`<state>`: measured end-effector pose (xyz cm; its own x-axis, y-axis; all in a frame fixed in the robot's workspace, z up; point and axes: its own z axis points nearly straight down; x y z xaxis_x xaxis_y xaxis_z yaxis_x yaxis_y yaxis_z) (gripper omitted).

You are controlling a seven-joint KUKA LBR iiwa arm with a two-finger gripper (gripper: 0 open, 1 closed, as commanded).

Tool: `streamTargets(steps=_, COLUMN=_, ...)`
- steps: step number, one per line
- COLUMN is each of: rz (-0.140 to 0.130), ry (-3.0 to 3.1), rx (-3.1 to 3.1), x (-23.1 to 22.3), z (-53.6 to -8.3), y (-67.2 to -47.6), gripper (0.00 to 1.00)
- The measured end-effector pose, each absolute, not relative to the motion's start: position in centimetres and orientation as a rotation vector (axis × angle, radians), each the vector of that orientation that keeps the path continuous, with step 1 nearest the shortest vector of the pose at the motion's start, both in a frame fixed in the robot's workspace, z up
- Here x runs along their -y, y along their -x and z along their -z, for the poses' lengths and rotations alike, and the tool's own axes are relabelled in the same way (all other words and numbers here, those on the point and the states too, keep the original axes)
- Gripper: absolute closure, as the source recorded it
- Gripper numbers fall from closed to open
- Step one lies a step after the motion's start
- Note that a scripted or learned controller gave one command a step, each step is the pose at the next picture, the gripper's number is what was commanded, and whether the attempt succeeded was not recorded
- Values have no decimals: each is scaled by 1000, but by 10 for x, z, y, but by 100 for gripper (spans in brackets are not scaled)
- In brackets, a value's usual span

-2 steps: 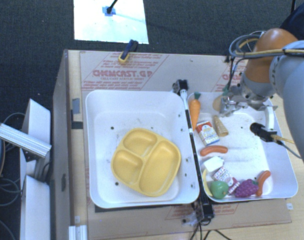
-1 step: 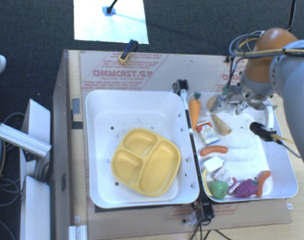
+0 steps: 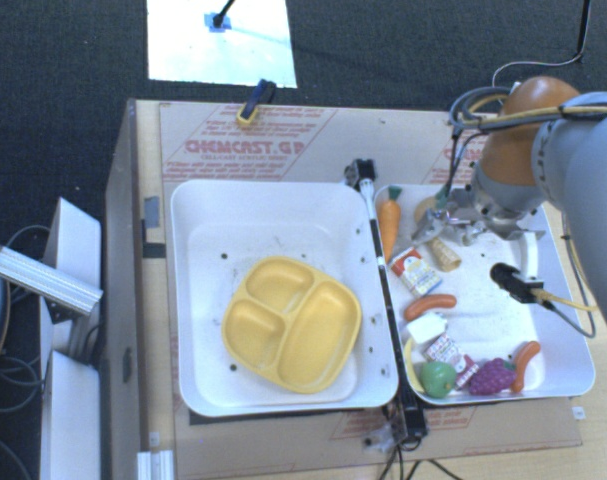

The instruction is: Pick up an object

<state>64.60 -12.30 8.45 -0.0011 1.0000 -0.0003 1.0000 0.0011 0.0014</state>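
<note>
Hovers over the far part of the right bin [image 3: 573, 353]: gripper [image 3: 451, 226], at the end of the grey arm [image 3: 573, 158] reaching in from the right. Cannot tell whether open or closed; nothing seen held.

Lies just nearward of the gripper, on the bin floor: tan cylinder [image 3: 445, 255], long axis slanted from far-left to near-right. Touching or apart from the gripper: cannot tell.

Rests along the bin's left wall: carrot [image 3: 389, 225], long axis running far to near, green top toward the far edge. Sits just beside the cylinder, toward the left wall: red-and-white carton [image 3: 416, 271], tilted. Lies nearer still: sausage [image 3: 429, 306], long axis roughly left to right, slightly raised at the right end.

Crowds the near edge: green apple [image 3: 438, 378], purple grapes [image 3: 491, 376], and a second sausage [image 3: 525, 365] standing on a slant near the near-right corner.

Leaves open floor in the middle right of the bin, between the cylinder and the near-edge cluster.

Holds a yellow divided plate [image 3: 291, 323] at its middle: left bin [image 3: 198, 268], with bare floor along the far and left edges.
</note>
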Motion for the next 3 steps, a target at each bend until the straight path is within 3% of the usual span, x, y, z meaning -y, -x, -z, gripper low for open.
streamTargets(steps=1, rz=-2, ry=-2215, rx=-2224, x=136, z=-85, y=-669, gripper=0)
streamTargets(steps=2, rz=-2, ry=-2218, rx=-2222, x=130, z=-85, y=-655, gripper=0)
streamTargets(steps=3, rz=-4, ry=-2215, rx=-2222, x=130, z=-96, y=-656, gripper=100)
